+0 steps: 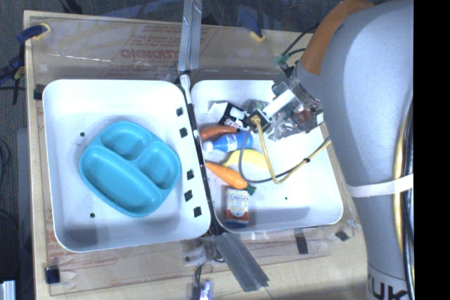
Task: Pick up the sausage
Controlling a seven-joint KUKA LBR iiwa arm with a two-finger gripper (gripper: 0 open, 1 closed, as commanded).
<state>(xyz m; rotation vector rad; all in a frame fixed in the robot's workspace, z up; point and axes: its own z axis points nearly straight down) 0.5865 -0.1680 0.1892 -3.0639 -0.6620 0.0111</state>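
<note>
Camera view: the sausage lies in the right bin by the middle wall, against a blue bottle — crowded, so the hand hangs near the pile; spread or pressed together, I cannot tell.

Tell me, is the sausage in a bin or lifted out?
In: the reddish-brown sausage lies inside the right shallow white bin, near its left wall, beside a blue-and-white bottle.

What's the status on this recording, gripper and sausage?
Gripper in right bin, far side. Sausage by the divider, apart from gripper. Blue-white bottle lies against sausage, carrot just beyond it.
</note>
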